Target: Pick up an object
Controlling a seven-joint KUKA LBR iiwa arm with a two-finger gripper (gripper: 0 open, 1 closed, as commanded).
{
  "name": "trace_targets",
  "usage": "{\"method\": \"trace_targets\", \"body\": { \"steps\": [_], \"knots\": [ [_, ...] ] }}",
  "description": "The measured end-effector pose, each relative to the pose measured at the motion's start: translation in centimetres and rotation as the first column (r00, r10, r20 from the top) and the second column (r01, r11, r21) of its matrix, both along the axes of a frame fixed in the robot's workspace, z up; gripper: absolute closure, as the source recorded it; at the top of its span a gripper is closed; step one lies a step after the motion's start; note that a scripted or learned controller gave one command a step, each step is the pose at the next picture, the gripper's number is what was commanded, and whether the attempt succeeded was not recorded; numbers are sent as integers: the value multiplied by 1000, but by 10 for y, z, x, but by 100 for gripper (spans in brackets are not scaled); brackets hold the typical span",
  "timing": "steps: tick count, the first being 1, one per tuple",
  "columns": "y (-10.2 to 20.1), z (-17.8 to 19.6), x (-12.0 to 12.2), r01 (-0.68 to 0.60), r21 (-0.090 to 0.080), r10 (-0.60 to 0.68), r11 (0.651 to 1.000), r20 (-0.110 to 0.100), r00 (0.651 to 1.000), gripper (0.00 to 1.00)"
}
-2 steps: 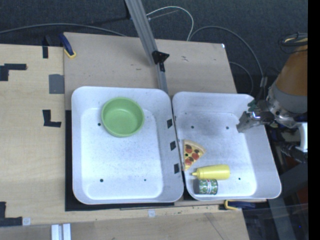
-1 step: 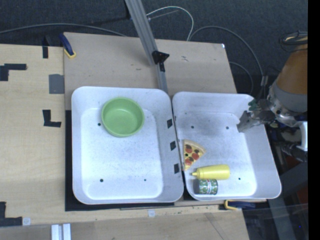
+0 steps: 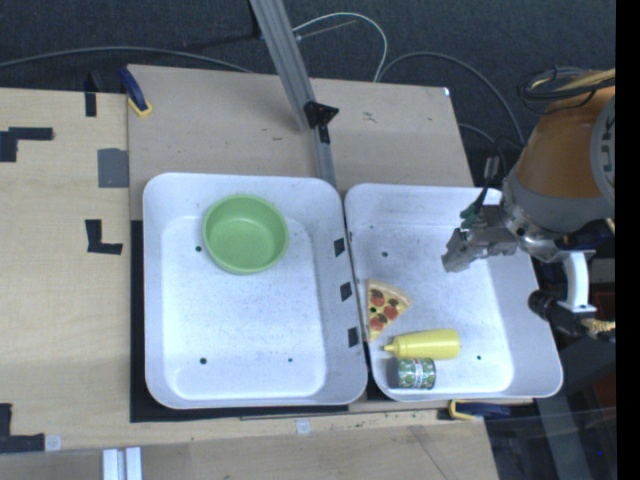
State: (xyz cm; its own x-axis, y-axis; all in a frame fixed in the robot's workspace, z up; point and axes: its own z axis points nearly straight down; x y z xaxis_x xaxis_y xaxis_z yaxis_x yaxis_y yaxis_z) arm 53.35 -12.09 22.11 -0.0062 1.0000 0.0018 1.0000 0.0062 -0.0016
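camera view is showing the gripper (image 3: 458, 259) hovering over the right bin (image 3: 520, 368), grip unreadable, so it is needing to travel toward the yellow bottle (image 3: 424, 344) lying near the front wall.

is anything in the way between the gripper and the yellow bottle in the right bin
Nothing visible. The gripper hangs over the right bin, and bare bin floor lies between it and the yellow bottle. The pizza slice lies to the bottle's left, and the green can sits against its near side.
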Motion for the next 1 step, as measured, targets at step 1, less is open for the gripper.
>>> {"method": "trace_targets", "body": {
  "steps": [1],
  "knots": [
    [52,-9,0,0,0,0,1000,-2,1000,100]
  ]
}}
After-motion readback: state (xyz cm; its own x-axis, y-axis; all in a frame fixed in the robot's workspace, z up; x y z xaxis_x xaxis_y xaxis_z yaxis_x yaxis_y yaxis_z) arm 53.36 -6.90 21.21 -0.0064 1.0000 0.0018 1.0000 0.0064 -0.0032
